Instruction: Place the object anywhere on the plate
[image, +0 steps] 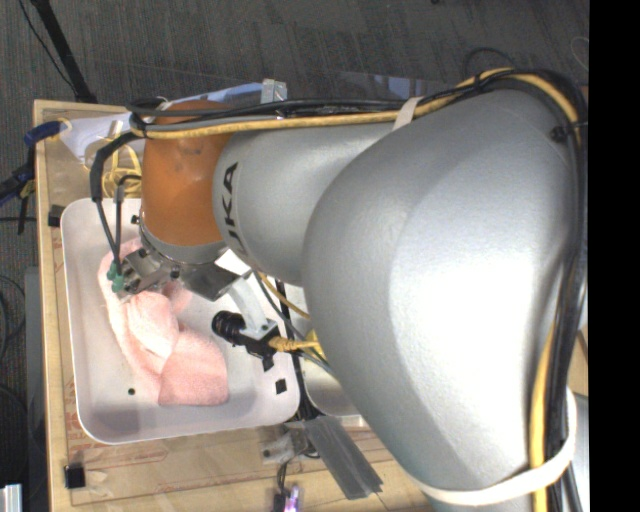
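The grey arm (420, 270) is reaching in from the right, its bulk covering most of the bench and hanging over the white bin (85, 400). Its orange band (180, 190) is sitting above the bin's upper half, wrist pointing down into it. The gripper (150, 270) is hanging low inside the bin; open or closed, cannot tell. The pink cloth (175, 355) is lying crumpled on the bin floor, directly beneath and just below the gripper.
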